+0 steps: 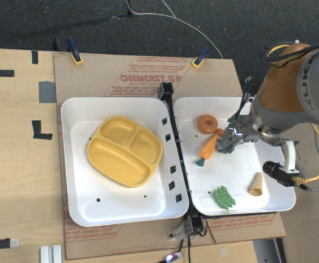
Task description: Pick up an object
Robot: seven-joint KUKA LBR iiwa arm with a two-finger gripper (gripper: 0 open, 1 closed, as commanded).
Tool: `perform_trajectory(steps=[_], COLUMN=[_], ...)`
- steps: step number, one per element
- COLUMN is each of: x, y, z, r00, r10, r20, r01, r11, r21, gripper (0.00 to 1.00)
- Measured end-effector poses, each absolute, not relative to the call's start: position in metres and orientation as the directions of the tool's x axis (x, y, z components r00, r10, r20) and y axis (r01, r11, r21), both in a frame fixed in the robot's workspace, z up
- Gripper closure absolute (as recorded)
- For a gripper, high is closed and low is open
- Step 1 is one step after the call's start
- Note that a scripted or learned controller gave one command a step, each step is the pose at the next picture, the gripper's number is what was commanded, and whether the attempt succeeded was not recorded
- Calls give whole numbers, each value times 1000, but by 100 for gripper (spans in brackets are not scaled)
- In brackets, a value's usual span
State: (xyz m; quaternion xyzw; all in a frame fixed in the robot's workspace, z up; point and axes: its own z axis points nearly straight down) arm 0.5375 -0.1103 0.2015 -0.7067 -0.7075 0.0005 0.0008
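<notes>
The right bin (274,204) holds an orange toy carrot (208,147), a brown-orange doughnut ring (207,124), a green leafy toy (223,197) and a tan cone (256,184). My gripper (226,143) hangs low over the middle of this bin, right beside the carrot's upper end and just below the doughnut. Its dark fingertips are close to the carrot, but I cannot make out whether they touch it. The grey and orange arm comes in from the right.
A yellow divided plate (125,149) lies in the left bin (71,147). A black divider rail (175,147) runs between the bins. Blue-yellow clamps (74,52) hold the cardboard base at the back. A cable (195,29) arcs behind.
</notes>
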Motion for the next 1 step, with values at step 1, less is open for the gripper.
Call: perform_trajectory(steps=[1], x=[546], y=[-51], z=[196], r00=[-7], r10=[1000], r20=[2], r01=[1000], r11=[7], r21=[-3], gripper=[100])
